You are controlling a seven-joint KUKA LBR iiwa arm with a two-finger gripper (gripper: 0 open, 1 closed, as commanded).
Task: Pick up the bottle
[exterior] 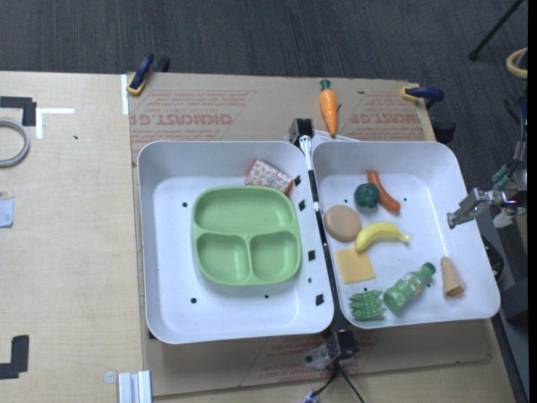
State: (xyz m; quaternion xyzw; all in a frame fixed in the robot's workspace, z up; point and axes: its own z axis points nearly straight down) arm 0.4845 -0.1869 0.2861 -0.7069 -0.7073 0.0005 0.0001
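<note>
One bottle (409,288) in right bin, well below-left of tool (461,215).

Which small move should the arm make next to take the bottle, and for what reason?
Probably move the gripper left and toward the near edge, until above the green plastic bottle. The gripper sits at the right bin's right rim, while the bottle lies tilted near the front, beside the ice-cream cone.

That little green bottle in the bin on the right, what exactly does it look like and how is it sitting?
The bottle is small, see-through green and looks like plastic, with a darker green cap pointing up and to the right. It lies on its side, slanted, near the front edge of the right bin. Its bottom end seems to touch a bumpy green item. The yellow square and the cone lie close by, apart from it.
</note>
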